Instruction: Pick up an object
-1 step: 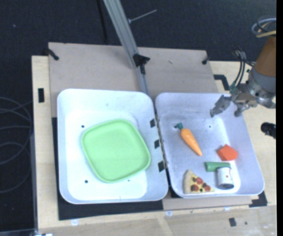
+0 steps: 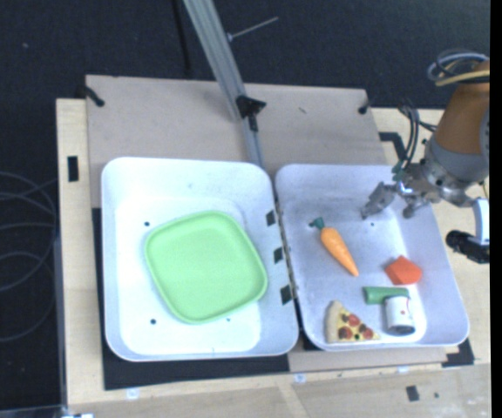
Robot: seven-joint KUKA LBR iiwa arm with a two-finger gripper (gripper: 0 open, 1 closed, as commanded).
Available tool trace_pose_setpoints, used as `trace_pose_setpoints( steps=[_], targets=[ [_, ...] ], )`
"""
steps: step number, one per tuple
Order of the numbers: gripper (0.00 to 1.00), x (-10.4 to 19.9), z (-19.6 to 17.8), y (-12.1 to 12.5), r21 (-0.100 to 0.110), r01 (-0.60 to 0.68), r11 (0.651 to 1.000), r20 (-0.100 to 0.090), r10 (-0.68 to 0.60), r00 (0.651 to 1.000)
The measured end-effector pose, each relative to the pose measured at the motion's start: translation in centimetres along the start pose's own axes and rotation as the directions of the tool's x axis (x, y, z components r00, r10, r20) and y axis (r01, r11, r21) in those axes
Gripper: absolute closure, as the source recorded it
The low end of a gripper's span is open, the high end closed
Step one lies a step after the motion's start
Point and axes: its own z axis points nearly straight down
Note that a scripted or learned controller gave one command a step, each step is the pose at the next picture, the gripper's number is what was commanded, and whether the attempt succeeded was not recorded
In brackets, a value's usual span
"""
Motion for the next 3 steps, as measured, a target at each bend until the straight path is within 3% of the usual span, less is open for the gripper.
trace_pose_setpoints(
  steps=[1,2,3],
  targets=[
    [0.0,0.0,5.2,-0.1,0.0,0.0,1.0,0.0,0.0,1.0],
    [1.0,-0.1,3.9,0.1,-0.005,0.0,1.0,0.002,0.0,1.0],
    [1.0,0.8,-1.5,-0.3,-0.009,0.0,1.0,0.001,0.0,1.0]
  ],
)
